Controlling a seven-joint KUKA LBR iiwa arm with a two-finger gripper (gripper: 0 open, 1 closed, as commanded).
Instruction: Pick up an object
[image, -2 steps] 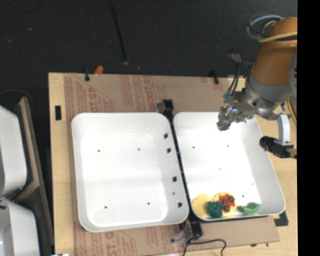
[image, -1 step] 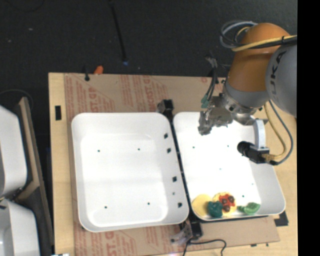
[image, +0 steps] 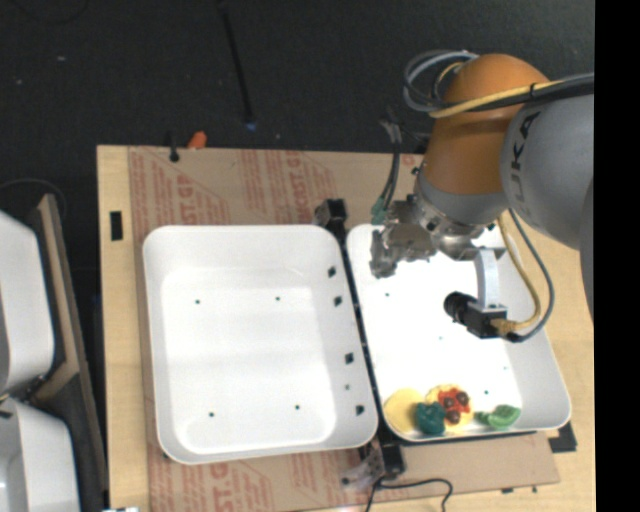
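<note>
Two shallow white plastic bins sit side by side on a tan cardboard-covered bench (image: 240, 185). The left white bin (image: 250, 340) shows only its floor, marked with small dark dots. The right white bin (image: 530, 375) holds a cluster of small objects at its 6 o'clock edge: a pale yellow rounded piece (image: 403, 408), a teal green lump (image: 430, 421), a red and dark piece (image: 455, 400) and a bright green piece (image: 498, 414). The cluster's long axis runs from 9 o'clock to 3 o'clock along the bin's near wall; the facing of individual pieces cannot be told.

The grey arm with the orange band (image: 480, 115) enters from 3 o'clock and bends down over the right bin's 12 o'clock end. The two-finger gripper (image: 388, 258) hangs at that bin's 11 o'clock corner, well apart from the cluster. Whether it is released or clenched cannot be told.
</note>
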